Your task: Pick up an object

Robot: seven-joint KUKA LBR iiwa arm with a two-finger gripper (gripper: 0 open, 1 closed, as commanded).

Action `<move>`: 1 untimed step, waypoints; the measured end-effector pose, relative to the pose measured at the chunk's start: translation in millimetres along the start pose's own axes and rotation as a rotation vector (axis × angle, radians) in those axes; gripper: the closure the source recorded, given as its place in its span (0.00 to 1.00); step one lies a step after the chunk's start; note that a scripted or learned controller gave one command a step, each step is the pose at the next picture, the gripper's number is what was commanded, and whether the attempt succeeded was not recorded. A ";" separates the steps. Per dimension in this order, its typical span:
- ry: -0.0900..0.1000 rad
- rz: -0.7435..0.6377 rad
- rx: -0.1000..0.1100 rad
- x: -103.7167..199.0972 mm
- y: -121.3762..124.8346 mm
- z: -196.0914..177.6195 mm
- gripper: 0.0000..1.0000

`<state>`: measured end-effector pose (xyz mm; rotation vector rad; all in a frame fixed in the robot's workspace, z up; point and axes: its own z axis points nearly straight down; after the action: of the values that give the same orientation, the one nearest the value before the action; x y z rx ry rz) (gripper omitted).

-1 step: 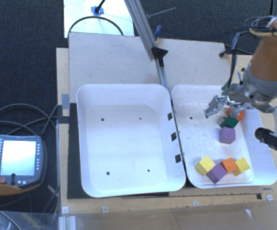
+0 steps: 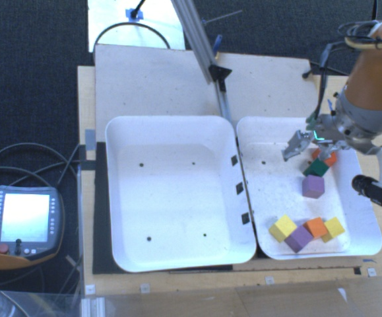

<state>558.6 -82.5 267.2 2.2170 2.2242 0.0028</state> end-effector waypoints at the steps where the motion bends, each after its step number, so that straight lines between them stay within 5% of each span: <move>1: 0.000 0.002 0.007 -9.4 -2.7 56.4 0.00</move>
<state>556.0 -91.9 210.8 2.2231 2.2250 -0.0045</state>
